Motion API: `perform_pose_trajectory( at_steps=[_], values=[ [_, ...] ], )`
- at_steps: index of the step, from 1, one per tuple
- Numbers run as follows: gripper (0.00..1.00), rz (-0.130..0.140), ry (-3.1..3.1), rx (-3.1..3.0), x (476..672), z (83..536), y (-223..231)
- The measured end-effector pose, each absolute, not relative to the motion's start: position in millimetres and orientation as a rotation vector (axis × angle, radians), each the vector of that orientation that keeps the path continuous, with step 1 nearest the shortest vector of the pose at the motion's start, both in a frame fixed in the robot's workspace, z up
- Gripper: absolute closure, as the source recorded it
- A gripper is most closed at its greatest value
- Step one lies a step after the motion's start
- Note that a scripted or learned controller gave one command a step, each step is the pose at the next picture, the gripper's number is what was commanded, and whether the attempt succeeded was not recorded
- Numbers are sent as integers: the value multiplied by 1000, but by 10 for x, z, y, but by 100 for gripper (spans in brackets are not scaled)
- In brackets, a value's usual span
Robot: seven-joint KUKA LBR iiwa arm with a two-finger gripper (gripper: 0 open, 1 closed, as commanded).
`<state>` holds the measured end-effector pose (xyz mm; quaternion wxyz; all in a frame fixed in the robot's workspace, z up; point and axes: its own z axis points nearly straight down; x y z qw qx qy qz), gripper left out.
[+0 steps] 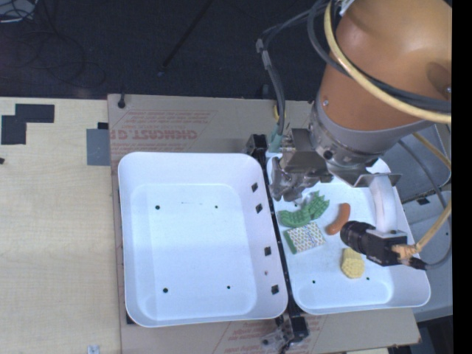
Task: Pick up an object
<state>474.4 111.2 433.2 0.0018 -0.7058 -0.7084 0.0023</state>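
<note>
In the right bin (pixel 369 301), near its upper-left corner, the gripper (pixel 289 186) sits low, just beside the wall shared with the left bin (pixel 192 242). Open or closed: cannot tell, as the wrist hides most of it. Nothing is visibly held.

Candidate objects are all in the right bin:
- The green leafy toy (pixel 304 211) lies just below the gripper. Whether they touch, I cannot tell.
- The green-and-white checkered block (pixel 304 237) is right against the leafy toy's lower edge.
- The orange sausage-shaped toy (pixel 338 219) is near, to the right.
- The yellow bumpy toy (pixel 352 264) is lower and well apart.

Likely target is the leafy toy. Risks, as I judge them:
- The gripper looks lined up over the toy's upper-left edge rather than its middle, so a close may catch only a thin lip and slip off on the lift.
- The toy looks flat and low, so the grasp could close on air.
- The bin wall is very near, so a descent could scrape or jam against it.
- The checkered block is crowded in and could get shoved or dragged along.
</note>
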Motion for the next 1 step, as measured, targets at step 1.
perform_pose_trajectory(
  at_steps=[1],
  values=[
    [100, 19, -2211, -2223, 4747, 3247, 636]
  ],
)
